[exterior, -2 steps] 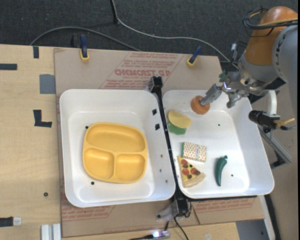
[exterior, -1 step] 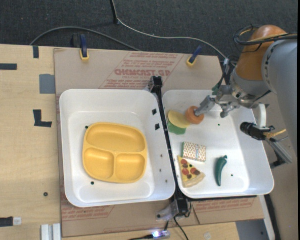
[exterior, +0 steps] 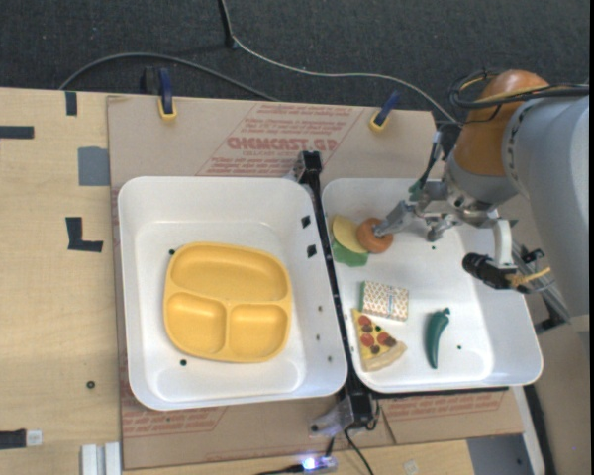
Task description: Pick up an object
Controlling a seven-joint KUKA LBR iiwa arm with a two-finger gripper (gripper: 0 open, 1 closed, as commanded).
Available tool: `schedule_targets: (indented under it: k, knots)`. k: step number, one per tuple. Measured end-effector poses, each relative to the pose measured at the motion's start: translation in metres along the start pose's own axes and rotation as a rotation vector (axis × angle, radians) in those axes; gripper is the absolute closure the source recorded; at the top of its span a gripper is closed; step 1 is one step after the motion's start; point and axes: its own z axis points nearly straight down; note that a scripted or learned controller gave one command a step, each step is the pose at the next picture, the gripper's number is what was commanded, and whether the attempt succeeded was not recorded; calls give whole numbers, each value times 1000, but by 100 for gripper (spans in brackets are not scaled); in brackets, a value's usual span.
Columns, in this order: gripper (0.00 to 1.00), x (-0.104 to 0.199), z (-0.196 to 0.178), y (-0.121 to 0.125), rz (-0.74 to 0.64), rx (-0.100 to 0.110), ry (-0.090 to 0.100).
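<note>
Two shallow white plastic bins side by side on a sheet of brown cardboard [exterior: 267, 132], which has red printing on it. I can make out something like "CHEMCAST GP" in the red lettering, the rest is too small to read. A yellow-and-blue clamp [exterior: 164, 97] and a second one [exterior: 384, 115] sit on the cardboard's far edge.

The left white bin [exterior: 139, 216] holds a smooth, glossy yellow plastic divided plate [exterior: 228, 300] with rounded corners: one long compartment on the far side, two smaller ones on the near side.

The right white bin [exterior: 495, 359] has the small stuff. Near its far-left corner there's a round toy piece with a yellow top and green underside [exterior: 347, 242], and touching it on the right a small orange-red disc-shaped toy [exterior: 377, 238]. Toward the near side: a little square packet with a speckled white-and-teal pattern [exterior: 385, 301], a toy pizza slice with red dots on tan [exterior: 376, 340] just beside it, and a curved dark green toy pepper [exterior: 437, 335] off to the right, apart from both.

The grey arm's gripper [exterior: 388, 227] is down over the far part of the right bin, its tip right at the orange-red disc. Can't tell from here whether it's open, closed, or gripping anything.
</note>
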Motion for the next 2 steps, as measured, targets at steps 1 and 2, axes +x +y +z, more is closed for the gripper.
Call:
schedule_targets:
  k: [1,2]
  knots:
    - [100,3,-11,3,-3,-8,4]
    - [100,1,-68,12,-2,4,1]
